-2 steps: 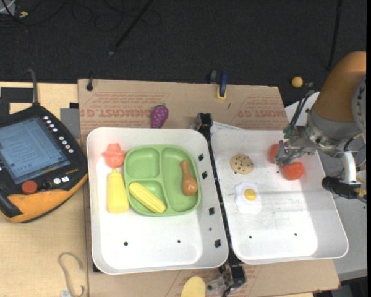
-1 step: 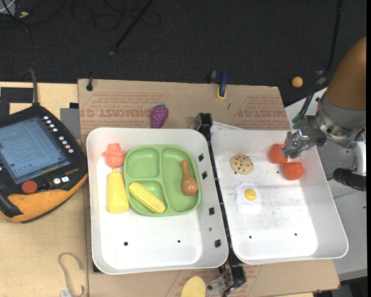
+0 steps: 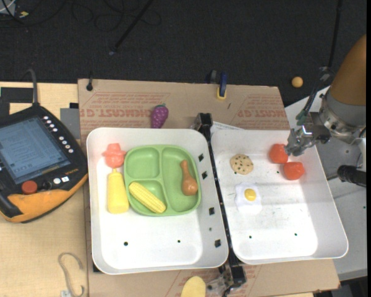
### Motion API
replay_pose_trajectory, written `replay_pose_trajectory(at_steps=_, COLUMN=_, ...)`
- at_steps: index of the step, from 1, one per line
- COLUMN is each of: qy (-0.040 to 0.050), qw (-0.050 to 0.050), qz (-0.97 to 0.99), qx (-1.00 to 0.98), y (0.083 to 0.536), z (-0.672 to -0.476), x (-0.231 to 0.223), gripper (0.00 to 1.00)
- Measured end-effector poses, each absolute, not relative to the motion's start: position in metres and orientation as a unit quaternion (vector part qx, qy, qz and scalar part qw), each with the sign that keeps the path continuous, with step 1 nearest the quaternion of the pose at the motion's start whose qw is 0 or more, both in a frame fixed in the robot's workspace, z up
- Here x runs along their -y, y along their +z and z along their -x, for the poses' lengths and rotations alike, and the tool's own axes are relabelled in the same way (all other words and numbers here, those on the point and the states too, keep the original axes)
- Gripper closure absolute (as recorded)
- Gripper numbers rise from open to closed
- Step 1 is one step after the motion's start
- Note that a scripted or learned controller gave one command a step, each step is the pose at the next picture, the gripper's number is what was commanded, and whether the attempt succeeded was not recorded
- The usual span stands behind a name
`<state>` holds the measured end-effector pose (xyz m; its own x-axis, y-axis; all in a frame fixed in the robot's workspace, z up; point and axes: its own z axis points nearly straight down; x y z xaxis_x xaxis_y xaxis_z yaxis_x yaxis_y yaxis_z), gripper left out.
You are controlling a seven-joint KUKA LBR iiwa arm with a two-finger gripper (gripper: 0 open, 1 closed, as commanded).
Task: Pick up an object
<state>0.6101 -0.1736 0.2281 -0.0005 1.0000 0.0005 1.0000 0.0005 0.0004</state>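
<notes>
The right bin point(image 3: 284, 252) holds two red tomato-like pieces side by side near its far right edge, one point(image 3: 277, 153) further back and one point(image 3: 293, 171) closer. A brown cookie point(image 3: 241, 163) and a fried egg point(image 3: 250, 196) lie toward the bin's left side. My gripper point(image 3: 295, 146) hangs at the bin's far right, just above and between the two red pieces, right beside the rear one. Nothing shows held in it.
The left bin point(image 3: 148, 246) carries a green divided plate point(image 3: 142, 163) with a corn cob point(image 3: 148, 197) and a drumstick point(image 3: 188, 178); a yellow bottle point(image 3: 116, 192) and a pink piece point(image 3: 114, 156) lie beside it. A purple grape bunch point(image 3: 159, 116) sits behind the bins. A teach pendant point(image 3: 28, 156) lies at left.
</notes>
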Motion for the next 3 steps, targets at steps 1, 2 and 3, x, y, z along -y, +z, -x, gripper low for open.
replay_pose_trajectory(at_steps=1, qy=0.0008, qw=0.003, qz=0.706, qx=0.708, y=0.221, z=-0.585, x=0.118, gripper=1.0)
replay_pose_trajectory(at_steps=2, qy=0.0012, qw=0.003, qz=0.706, qx=0.708, y=0.213, z=-0.559, x=0.068, gripper=1.0)
replay_pose_trajectory(at_steps=3, qy=0.0013, qw=0.003, qz=0.706, qx=0.708, y=0.212, z=-0.532, x=0.022, gripper=1.0)
